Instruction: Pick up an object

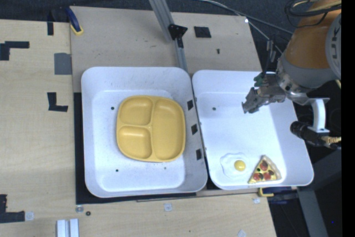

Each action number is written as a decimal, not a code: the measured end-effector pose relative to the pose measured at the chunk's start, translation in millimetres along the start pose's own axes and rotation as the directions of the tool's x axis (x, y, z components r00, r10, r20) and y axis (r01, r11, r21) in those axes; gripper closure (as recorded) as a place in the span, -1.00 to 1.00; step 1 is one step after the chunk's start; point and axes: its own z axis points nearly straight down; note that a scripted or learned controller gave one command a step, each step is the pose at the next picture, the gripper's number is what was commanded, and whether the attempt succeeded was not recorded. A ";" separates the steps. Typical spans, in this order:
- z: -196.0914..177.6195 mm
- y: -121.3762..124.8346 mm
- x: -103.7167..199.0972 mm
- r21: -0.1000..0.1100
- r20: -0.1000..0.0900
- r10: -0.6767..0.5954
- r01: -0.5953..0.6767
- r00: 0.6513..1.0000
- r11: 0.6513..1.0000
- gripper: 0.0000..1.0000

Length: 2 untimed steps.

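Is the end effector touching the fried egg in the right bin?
Apart. In the camera view the end effector is over the upper part of the right bin, with bare white floor between it and the fried egg.

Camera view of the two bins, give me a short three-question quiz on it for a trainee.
1. True or false: the yellow plate lies in the left bin.
2. Which bin holds the fried egg and pizza slice?
3. Multiple choice: the gripper hangs over A) the plate, B) the right bin, C) the bench outside both bins.

Key: 1 true; 2 the right bin, near its front edge; 3 B.
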 end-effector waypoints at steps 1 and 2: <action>8.5 24.8 41.1 0.001 0.001 0.002 -0.002 1.000 1.000 1.00; 21.0 41.7 90.4 0.002 0.002 0.002 -0.002 1.000 1.000 1.00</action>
